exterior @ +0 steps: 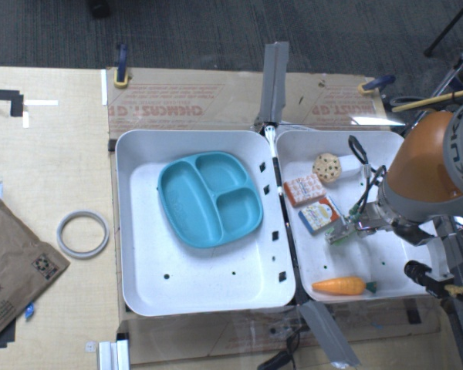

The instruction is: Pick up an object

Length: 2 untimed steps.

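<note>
Two white bins side by side on the counter, arm reaching into the right one.

We've got the blue divided plate (pixel 211 199) sitting alone in the left bin (pixel 131 230). In the right bin (pixel 386 277), a cookie (pixel 326 166) lies near the far edge, two small snack packs (pixel 303 189) (pixel 318 215) sit by the divider wall, and an orange carrot (pixel 341 286) lies along the near edge. The gripper (pixel 346 231) is down in the middle of that bin, just beside the lower snack pack; we honestly can't tell how its fingers stand. A tape roll (pixel 82 233) rests on the counter's left side, next to a brown box (pixel 11 264).
</note>
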Motion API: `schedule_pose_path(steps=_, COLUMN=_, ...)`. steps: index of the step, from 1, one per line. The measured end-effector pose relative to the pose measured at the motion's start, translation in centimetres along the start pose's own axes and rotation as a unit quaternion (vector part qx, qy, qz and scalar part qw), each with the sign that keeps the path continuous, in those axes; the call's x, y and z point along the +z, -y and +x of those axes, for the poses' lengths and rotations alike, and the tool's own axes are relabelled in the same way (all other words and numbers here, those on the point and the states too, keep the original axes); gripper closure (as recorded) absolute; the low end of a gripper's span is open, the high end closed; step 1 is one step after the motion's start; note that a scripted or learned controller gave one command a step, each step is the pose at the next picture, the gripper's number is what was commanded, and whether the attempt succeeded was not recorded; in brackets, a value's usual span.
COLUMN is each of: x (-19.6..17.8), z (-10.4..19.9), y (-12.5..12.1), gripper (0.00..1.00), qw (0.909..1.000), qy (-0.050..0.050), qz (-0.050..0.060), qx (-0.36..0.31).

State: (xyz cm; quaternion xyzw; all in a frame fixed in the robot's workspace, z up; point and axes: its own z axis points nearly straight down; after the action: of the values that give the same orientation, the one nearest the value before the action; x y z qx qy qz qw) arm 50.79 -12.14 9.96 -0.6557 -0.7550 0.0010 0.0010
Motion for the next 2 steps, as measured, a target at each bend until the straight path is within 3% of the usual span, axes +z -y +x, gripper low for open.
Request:
schedule_pose_path(steps=1, x=-9.2, z=2.8, y=-9.9, gripper=1.0, qw=0.9996, qy=0.001, qz=-0.001, qx=0.027)
schedule_pose_path(steps=2, x=-9.1, z=12.7, y=-12.5, gripper=1.0, qw=0.9973, qy=0.001, qz=0.0, qx=0.074)
